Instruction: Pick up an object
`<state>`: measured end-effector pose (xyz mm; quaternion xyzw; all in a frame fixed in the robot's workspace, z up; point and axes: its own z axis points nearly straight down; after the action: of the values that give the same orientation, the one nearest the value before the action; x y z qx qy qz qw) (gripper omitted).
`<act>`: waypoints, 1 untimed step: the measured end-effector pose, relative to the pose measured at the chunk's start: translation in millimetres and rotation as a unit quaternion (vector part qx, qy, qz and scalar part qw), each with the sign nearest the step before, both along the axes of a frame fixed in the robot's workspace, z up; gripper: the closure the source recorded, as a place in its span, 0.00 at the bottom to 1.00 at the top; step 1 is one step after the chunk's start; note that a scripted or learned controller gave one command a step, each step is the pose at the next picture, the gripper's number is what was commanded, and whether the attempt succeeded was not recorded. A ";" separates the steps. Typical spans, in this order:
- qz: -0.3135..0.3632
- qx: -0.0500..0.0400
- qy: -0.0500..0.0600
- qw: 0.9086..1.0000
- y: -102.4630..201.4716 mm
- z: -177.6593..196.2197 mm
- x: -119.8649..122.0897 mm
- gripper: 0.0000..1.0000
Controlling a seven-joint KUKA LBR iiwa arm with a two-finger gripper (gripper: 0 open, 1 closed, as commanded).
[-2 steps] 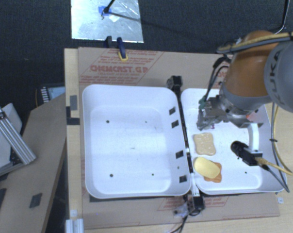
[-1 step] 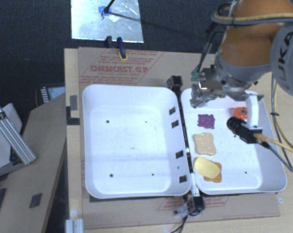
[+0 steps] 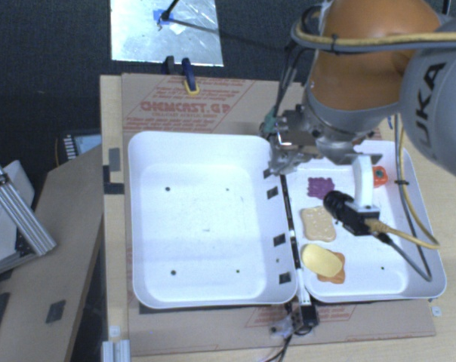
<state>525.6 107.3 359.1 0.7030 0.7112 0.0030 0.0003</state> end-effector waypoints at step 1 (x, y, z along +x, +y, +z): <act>-0.008 -0.002 0.001 1.000 -60.7 16.0 -40.0 1.00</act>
<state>485.6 46.5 375.1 0.7084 0.7058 0.0009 0.0010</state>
